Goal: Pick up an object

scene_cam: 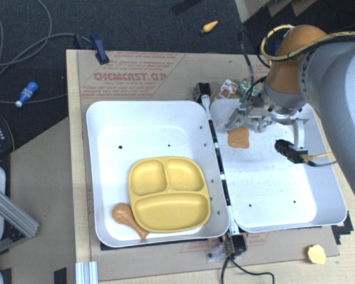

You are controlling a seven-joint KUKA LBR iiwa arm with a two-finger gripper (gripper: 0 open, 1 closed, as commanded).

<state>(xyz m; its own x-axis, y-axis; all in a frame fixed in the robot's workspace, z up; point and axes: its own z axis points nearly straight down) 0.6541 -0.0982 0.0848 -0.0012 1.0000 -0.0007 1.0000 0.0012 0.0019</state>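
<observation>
End effector (252,125): low over the upper left part of the right bin; grey metal fingers point left toward the divider; whether they are open or closed cannot be told; nothing shows between them.
Arm (331,81): grey, orange band above the wrist, reaching in from the right over the right bin.
Counter (136,76): brown board with red print, carrying both bins.
Left bin (106,135): white, shallow, holds the plate and the drumstick.
Right bin (272,188): white, shallow, touching the left bin along the middle seam.
Plate (168,193): yellow, three compartments, flat in the lower half of the left bin.
Drumstick (128,218): orange-brown toy, against the plate's lower left edge, thin end toward the bin's front wall.
Orange piece (239,138): small, flat, in the right bin just below the fingers, near the divider; contact unclear.
Yellow lump (316,254): on the counter beyond the right bin's lower right corner.
Bottle (26,93): small, blue and white, on the dark floor, far left.
</observation>
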